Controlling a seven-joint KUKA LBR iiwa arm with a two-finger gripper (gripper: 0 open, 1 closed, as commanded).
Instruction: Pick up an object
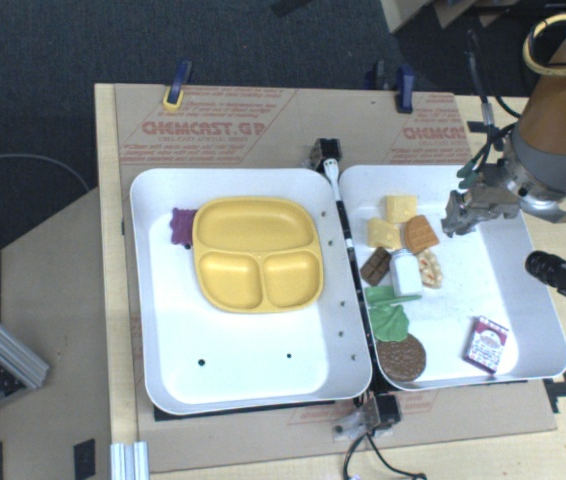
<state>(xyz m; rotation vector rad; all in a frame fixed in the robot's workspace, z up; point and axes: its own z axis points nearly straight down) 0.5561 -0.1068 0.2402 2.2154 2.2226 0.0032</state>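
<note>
We look down at a slant on a tabletop [263, 118] covered with brown printed board, bearing two shallow white bins side by side.

The left bin [163, 368] holds a yellow divided plate [258, 251] with three compartments, lying flat in the upper middle of the bin. A small purple object [181, 225] touches the plate's left edge and is partly hidden under it.

The right bin [538, 318] holds a cluster of small objects near its left wall, just right of the plate. At the top of the cluster sit two pale yellow blocks [393, 220], with an orange-brown piece [422, 234] touching them on the right. Below these we see a dark brown block [375, 265], a white object [404, 270] and a tan lumpy piece [429, 268]. Further down lie a green leaf-shaped object [389, 318] and a round brown cookie-like disc [401, 357] at the bin's lower edge. A small red-and-white packet [487, 345] lies well apart from the cluster, toward the bin's lower right.

The grey arm [553, 118] reaches in from the right, and its gripper [460, 213] hovers above the upper part of the right bin, just right of the orange-brown piece. We see nothing between its fingers, and we cannot tell whether it is released or clenched.
</note>
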